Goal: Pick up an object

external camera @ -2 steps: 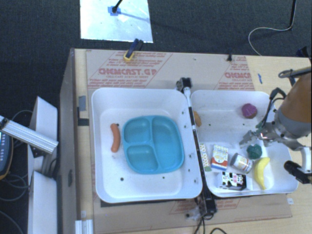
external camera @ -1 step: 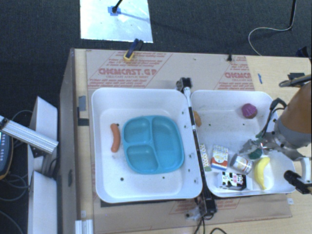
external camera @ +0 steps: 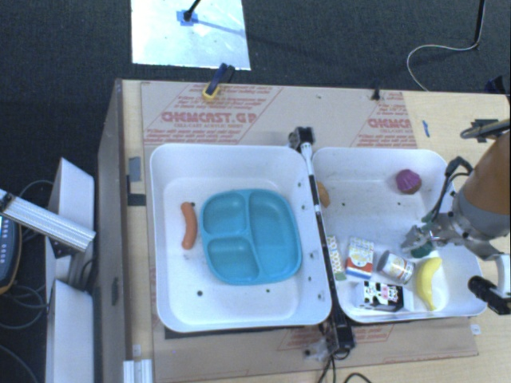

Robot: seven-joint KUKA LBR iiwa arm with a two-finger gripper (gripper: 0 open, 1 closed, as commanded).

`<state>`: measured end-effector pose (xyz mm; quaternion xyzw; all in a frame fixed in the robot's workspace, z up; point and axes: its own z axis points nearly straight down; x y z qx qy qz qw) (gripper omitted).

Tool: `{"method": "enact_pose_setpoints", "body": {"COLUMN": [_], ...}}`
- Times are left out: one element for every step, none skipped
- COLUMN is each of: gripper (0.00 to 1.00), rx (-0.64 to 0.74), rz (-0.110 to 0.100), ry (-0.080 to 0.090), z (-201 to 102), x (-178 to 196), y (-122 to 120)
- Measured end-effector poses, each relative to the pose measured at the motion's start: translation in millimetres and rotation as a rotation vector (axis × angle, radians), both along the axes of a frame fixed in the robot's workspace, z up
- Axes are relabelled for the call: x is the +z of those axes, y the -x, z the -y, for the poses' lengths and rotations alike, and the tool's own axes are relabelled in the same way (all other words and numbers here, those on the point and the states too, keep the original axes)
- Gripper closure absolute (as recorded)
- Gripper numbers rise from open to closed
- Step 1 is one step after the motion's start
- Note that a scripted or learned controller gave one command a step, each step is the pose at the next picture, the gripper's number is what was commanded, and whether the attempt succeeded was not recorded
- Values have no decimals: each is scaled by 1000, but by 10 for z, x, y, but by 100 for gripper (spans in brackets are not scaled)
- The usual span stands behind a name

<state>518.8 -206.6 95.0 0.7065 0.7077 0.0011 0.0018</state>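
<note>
- Banana (external camera: 430, 283), yellow and curved, is the object we take as the nearest candidate for the pick; it lies in the right bin (external camera: 375, 164), close to that bin's front right corner.
- Its long axis runs roughly from the bin's back toward its front, with only a slight lean, and its upper tip points up toward the hand (external camera: 423, 242).
- We place the hand just beyond that upper tip, on the side toward the back of the bin, so the banana lies straight toward the front of the bin from the hand.
- We cannot tell whether the hand is released or clenched, and we see nothing between its parts.
- A small can (external camera: 394, 267) lies on its side just left of the banana, almost touching it; left of the can stands a small carton (external camera: 360, 257), and a dark printed packet (external camera: 382, 295) lies toward the front edge.
- A purple object (external camera: 408, 181) rests well apart from the banana, near the back wall of the same bin.
- In our judgement, the coming move turns on descending slightly toward the front and closing across the banana's short width, clear of the can.
</note>
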Motion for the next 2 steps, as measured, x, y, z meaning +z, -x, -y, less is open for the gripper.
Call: {"method": "enact_pose_setpoints", "body": {"gripper": [100,100], "rx": [3,3], "rz": [-2,-1], "ry": [-2,-2], "z": [-591,-1596], "x": [83,900], "y": [-378,-354]}}
